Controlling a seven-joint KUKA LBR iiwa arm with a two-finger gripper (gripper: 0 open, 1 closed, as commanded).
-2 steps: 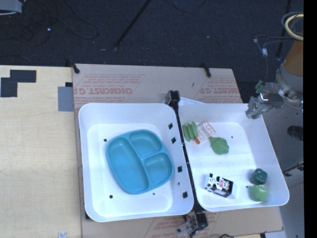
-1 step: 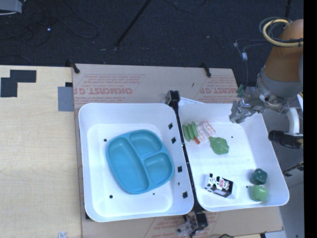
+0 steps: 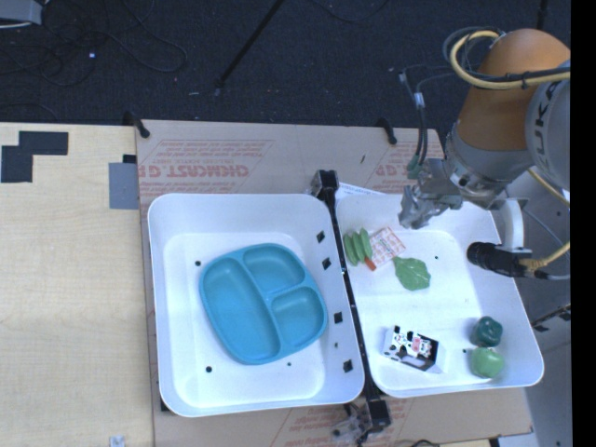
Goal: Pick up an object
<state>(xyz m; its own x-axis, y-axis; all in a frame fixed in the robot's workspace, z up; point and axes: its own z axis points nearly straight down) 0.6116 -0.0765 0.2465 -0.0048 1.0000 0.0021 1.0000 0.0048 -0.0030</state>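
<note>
Reaching arm: the grey arm [image 3: 559, 147] with its orange band [image 3: 517, 77] comes in from the right of the view and bends down over the far right part of the right bin [image 3: 466, 250].
Gripper: the gripper [image 3: 416, 214] hangs over the far end of the right bin, close to its far wall, with its tip turned down and to the left.
Grip state: cannot tell from this slant whether it is released or clenched.
Nearest things: a red-and-white packet [image 3: 385, 245] lies just below and left of the gripper, apart from it. A green pea pod [image 3: 357, 246] lies beside the packet, against the wall shared by the two bins.
Green leafy piece: it [image 3: 412, 273] lies on the bin floor near the middle, just right of the packet and nearer the camera than the gripper.
Near end of right bin: a small black-and-white box [image 3: 411, 346] lies tilted. Well to its right, a dark green round thing [image 3: 487, 330] sits just beside a light green round thing [image 3: 485, 362] in the near right corner.
Left bin: the left bin [image 3: 177, 231] holds a blue divided plate [image 3: 263, 301], lying flat and turned at a slant, well apart from the gripper.
Underlay: both bins rest on a sheet of cardboard [image 3: 233, 161] on the pale bench [image 3: 65, 277].
</note>
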